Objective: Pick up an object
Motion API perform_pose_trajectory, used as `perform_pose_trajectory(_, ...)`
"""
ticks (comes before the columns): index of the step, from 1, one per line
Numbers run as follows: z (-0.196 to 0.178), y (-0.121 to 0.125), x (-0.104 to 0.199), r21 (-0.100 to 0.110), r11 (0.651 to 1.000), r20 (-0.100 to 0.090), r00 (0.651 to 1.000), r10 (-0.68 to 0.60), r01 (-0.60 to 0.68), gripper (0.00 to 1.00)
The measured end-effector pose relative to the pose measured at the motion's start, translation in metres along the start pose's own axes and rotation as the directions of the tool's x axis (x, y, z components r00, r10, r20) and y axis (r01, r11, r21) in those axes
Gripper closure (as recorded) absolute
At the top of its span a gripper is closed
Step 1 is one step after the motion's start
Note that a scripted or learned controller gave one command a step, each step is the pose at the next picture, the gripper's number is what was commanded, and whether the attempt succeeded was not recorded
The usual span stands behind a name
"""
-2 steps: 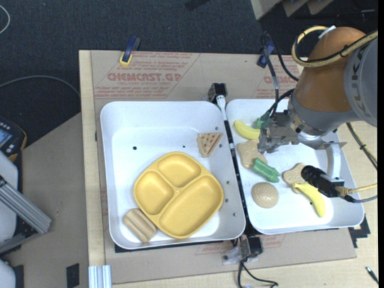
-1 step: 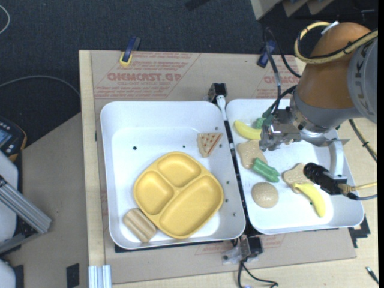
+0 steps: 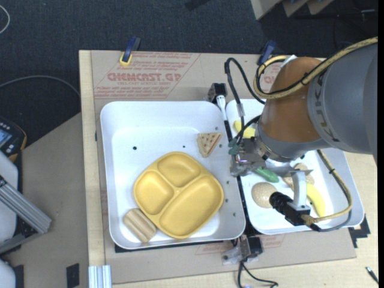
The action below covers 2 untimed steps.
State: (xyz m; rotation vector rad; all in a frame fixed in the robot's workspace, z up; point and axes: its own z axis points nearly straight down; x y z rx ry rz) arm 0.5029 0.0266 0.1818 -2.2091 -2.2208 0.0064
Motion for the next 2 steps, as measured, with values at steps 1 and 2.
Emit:
perform_pose_trajectory(1,-0.119,-0.024,0.034,-0.022,1.0,0.0,1.0,-0.001,0.001,1.0)
perform_pose_trajectory(2,-0.213,-0.008,0.005,-0.024,1.0,0.004,1.0,0.006,-0.006,1.0)
